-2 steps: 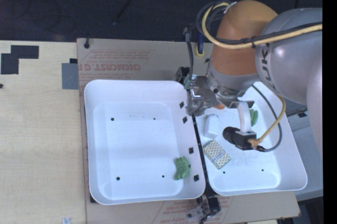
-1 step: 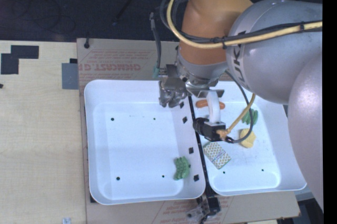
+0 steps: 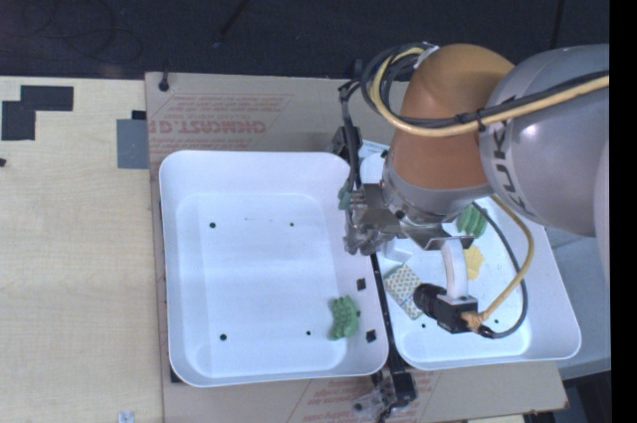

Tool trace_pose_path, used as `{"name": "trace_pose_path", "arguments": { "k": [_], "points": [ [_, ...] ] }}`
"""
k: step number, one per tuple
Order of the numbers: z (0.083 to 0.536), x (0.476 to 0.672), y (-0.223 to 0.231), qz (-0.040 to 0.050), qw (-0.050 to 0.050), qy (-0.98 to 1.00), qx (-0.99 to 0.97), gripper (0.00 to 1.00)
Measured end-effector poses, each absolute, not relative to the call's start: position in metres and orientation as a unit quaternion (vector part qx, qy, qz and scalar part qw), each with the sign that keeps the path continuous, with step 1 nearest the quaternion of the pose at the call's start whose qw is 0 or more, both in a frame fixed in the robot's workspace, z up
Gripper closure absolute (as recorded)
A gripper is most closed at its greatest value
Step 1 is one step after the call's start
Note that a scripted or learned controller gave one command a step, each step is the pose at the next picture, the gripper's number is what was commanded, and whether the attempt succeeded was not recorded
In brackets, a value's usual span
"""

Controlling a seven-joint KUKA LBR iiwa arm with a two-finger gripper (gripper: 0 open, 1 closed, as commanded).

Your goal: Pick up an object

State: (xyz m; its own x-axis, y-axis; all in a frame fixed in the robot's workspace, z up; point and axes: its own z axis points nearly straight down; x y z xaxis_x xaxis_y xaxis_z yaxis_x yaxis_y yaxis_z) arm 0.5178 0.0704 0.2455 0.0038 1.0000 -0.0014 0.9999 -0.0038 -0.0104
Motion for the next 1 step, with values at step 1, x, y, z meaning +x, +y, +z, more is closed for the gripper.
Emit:
{"name": "trace_pose_path", "arguments": {
  "k": [1],
  "points": [
    [0.2681, 0.5806, 0.0803, 0.0000, -0.001, -0.708, -0.706, 1.00]
  ]
}}
